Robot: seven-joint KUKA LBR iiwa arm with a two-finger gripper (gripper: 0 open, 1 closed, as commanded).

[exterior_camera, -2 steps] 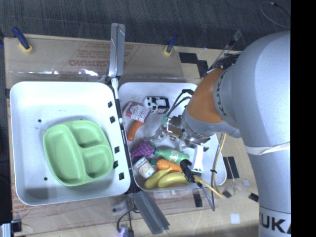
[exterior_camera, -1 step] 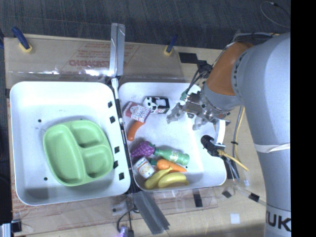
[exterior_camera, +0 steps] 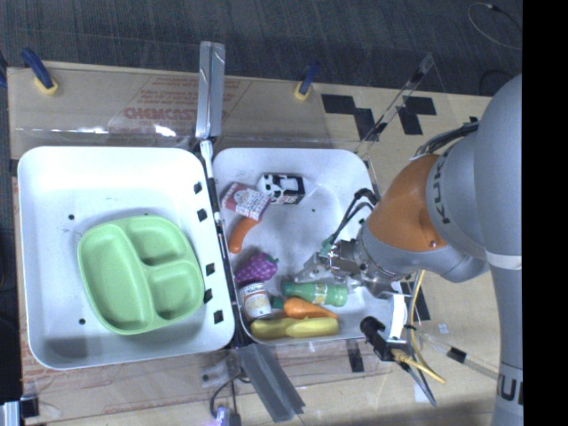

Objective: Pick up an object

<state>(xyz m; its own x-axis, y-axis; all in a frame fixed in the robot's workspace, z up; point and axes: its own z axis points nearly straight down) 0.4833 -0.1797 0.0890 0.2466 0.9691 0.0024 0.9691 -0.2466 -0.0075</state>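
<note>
My gripper (exterior_camera: 330, 259) hangs low over the right part of the right bin (exterior_camera: 346, 162), its tip just above a green bottle (exterior_camera: 312, 293) lying on its side. Beside the bottle lie an orange carrot (exterior_camera: 306, 309) and a yellow banana (exterior_camera: 295, 328) along the bin's front edge. To the left of these sit a small jar (exterior_camera: 256, 301) and purple grapes (exterior_camera: 256, 267). Nothing is visibly lifted off the bin floor.
Further back in the right bin lie an orange sausage-shaped toy (exterior_camera: 240, 232), a pink box (exterior_camera: 248, 201) and a black-and-white cow toy (exterior_camera: 282, 185). The left bin (exterior_camera: 53, 176) holds a green divided plate (exterior_camera: 142, 273). The arm's orange band (exterior_camera: 408, 216) overhangs the right bin's right wall.
</note>
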